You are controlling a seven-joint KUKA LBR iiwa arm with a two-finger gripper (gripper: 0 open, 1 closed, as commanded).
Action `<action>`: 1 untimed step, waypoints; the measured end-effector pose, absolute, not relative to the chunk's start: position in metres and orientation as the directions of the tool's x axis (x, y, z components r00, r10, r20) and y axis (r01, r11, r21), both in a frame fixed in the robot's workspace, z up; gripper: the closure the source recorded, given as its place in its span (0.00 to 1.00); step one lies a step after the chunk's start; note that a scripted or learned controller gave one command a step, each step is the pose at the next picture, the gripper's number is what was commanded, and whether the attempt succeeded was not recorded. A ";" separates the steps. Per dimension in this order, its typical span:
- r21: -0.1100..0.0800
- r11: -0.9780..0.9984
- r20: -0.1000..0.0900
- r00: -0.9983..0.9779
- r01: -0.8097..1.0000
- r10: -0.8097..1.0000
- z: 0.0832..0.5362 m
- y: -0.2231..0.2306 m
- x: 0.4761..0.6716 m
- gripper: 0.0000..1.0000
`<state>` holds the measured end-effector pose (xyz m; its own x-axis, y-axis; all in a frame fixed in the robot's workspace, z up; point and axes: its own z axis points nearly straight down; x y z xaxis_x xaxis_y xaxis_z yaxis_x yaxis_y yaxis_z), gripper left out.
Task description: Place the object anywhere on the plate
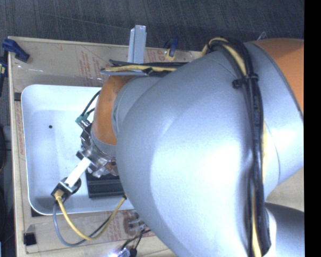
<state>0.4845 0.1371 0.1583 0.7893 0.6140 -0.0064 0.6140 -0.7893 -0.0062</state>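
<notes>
Wooden table, shallow white plastic bin: my grey arm reaches deep.
From here its bulk hides plate and object; whether the jaws grip anything I cannot tell.

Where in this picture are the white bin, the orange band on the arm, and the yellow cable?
white bin (pixel 48 143): camera view, on its bare floor.
orange band (pixel 104 111): camera view, on its curved side above the wrist.
yellow cable (pixel 77 230): camera view, on its loop below the bin.
</notes>
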 end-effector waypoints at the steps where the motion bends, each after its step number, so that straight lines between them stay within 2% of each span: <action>1: -0.005 -0.674 -0.003 0.674 0.739 0.739 0.181 0.220 0.534 1.00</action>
<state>0.5344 0.2195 0.1807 0.6739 0.7388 -0.0030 0.7388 -0.6739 -0.0050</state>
